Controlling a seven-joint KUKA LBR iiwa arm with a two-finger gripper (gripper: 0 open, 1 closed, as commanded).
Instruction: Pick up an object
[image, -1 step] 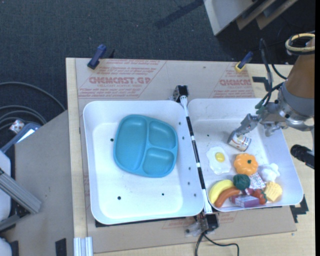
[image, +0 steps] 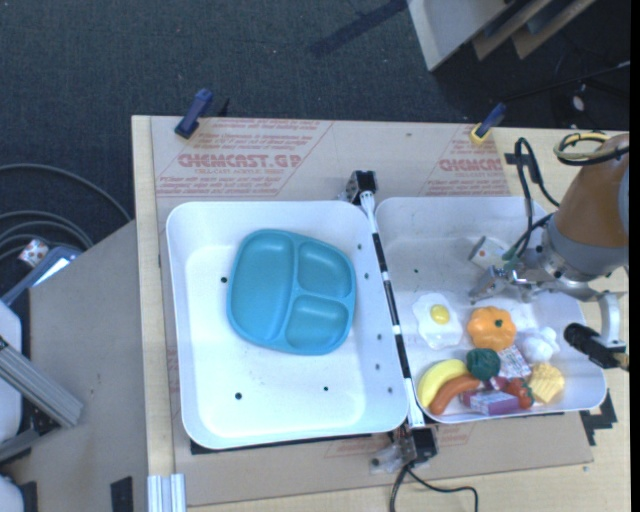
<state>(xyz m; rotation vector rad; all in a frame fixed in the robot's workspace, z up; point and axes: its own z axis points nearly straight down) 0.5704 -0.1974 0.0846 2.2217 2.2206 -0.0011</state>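
At the near edge of the bench (image: 290, 480), the right bin (image: 420, 225) holds a heap of toy food at its 5 o'clock corner: a yellow banana (image: 437, 379), a red sausage-like piece (image: 452, 394), a green broccoli-like piece (image: 482, 363), a corn cob (image: 546, 382) and a purple wrapper (image: 490, 403), all touching or overlapping. Just past them, toward 12 o'clock, sit an orange pumpkin-like toy (image: 491, 327) and a fried egg (image: 436, 317). The left bin (image: 190, 260) carries a blue divided plate (image: 292, 292) at its centre.

The gripper (image: 497, 270) hangs over the right bin at about 2 o'clock from the heap, its metal parts low near the bin floor just beyond the orange toy. Whether the jaws stand wide or narrow cannot be told from this slant, and nothing is seen between them.

By the look of it, the task is not yet done: every toy lies in the bin and none is lifted. A grasp and a lift both appear to be left, with the orange toy and egg nearest.
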